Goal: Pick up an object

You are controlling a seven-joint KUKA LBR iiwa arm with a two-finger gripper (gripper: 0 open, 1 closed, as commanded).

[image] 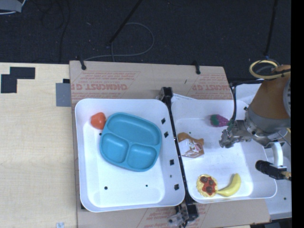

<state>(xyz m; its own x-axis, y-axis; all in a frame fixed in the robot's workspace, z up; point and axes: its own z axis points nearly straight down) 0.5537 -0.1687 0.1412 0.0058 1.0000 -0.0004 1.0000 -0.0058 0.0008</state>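
On the pale bench [33, 141], two white bins are sitting mid-frame. I am hovering my hand [229, 137] over the right bin [247, 175], its opening unclear, holding nothing visible. I am judging approach: next, descending onto the wrapped snack [191, 146] just left.

Even overhead light, soft shadows, bright white bins [85, 127], slightly soft focus

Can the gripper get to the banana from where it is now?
Probably yes: the gripper is over the right bin, and the banana lies uncovered near its front edge.
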